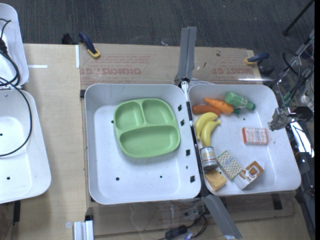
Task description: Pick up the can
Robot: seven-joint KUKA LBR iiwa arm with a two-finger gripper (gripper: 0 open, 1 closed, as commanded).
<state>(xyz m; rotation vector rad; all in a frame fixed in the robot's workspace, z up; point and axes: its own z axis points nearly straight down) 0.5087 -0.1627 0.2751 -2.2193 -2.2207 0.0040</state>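
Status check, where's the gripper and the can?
Gripper at right bin's right edge, off the can. Can at bin's left wall, untouched. Bananas and packet crowd it.

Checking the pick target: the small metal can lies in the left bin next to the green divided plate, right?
Not quite. The camera view shows the small metal can in the right white bin, just below the yellow bananas. The green divided plate sits alone in the left bin.

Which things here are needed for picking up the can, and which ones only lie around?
For the job: can in the right bin, beside the bananas; claw at that bin's right edge.

Lying about: bananas, carrots, green bottle, small boxes, green divided plate in the left bin.
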